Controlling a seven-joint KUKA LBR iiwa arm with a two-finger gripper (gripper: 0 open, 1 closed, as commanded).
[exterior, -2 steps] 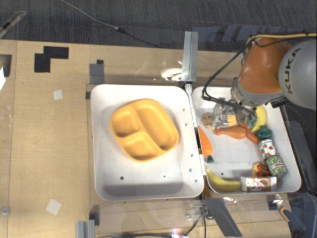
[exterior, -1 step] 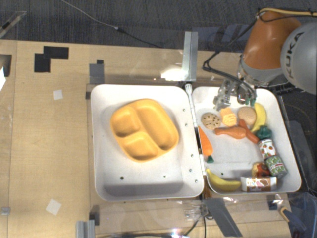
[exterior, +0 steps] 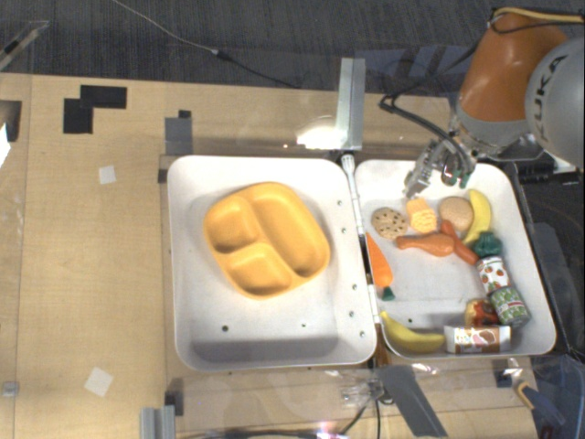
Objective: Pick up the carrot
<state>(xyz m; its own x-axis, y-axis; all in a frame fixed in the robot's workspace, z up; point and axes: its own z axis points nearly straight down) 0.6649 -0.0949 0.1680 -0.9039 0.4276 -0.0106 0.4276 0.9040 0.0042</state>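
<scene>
Orange and slim, the carrot (exterior: 378,263) lies along the left wall of the right bin (exterior: 539,273), green end toward the near edge, while the gripper (exterior: 430,174) hangs over the bin's far end, tilted, fingers spread and grasping nothing.

A yellow divided tray (exterior: 265,238) is lying in the left bin (exterior: 196,337). In the right bin (exterior: 539,332), a cookie (exterior: 388,220) is sitting beside a yellow block (exterior: 421,216), with a bread roll (exterior: 455,213) and a banana (exterior: 479,212) further right. Another banana (exterior: 409,336) is lying along the near wall, touching a small carton (exterior: 477,338). The wooden tabletop (exterior: 82,273) is carrying both bins
</scene>
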